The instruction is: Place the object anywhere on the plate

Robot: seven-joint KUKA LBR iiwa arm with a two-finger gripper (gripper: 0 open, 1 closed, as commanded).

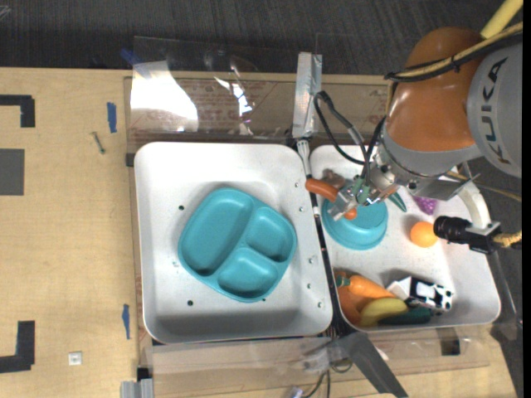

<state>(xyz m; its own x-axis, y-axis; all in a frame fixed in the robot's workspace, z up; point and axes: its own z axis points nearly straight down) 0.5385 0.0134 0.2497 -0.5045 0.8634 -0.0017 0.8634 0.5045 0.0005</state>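
The blue divided plate [239, 241] lies in the middle of the left bin [158, 181], with nothing on it. My gripper [355, 199] hangs low in the right bin [481, 293], over the far rim of a blue bowl [358, 225]. A small orange piece [320, 187] lies just left of the gripper, by the wall between the bins; whether the gripper touches it is unclear. The arm's orange band [431, 89] covers the bin's back right part.
In the right bin, an orange ball [422, 234] sits right of the bowl and a purple piece [425, 203] lies behind the ball. A carrot [365, 287], a yellow-green fruit [383, 308] and a black-and-white toy [430, 293] crowd the front. Black cables [336, 123] loop behind the gripper.
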